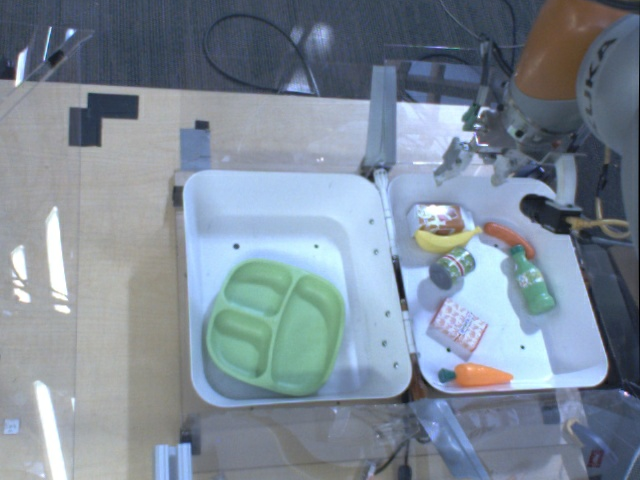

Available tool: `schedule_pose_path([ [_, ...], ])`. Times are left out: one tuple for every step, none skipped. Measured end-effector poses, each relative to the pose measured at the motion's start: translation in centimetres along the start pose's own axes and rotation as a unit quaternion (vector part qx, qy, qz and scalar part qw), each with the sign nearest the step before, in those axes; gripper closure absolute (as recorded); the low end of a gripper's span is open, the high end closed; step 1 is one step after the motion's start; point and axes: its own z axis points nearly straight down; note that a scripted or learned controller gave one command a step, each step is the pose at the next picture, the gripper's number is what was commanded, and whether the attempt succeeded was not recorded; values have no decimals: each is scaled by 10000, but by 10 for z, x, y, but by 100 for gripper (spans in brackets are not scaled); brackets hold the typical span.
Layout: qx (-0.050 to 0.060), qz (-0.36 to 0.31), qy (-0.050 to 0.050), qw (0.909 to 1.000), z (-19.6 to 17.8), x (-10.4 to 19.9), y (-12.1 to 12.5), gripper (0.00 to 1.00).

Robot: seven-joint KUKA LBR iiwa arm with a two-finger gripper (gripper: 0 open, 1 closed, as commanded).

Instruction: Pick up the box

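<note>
a grey arm with an orange band reaches in from the right and holds its hand (472,165) above the far rim of the right bin (580,363), fingers spread apart and gripping nothing. the box (458,327), red and white and lying flat at a tilt, sits in the near half of that bin, well apart from the hand, so the pick looks not yet begun.

the right bin carries all the small goods: a banana (446,238) resting against a packet (438,216) at the far side, a small can (453,266) on its side just below them, a red sausage-like piece (508,238), a green bottle (532,283) lying down toward the right wall, and a carrot (482,374) along the near wall, just beside the box. the box has open floor on its right side, which should give the fingers room; the can and the carrot are the close neighbours that a careless descent could knock.

the left bin (270,198) holds a green divided tray (276,326) in its near half. both bins sit side by side on the pale wooden worktop (100,268).
</note>
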Motion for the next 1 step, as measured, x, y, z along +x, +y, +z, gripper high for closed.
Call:
schedule_pose_path([
  [-171, 483, -12, 9987, 105, -36, -2, 0],
])
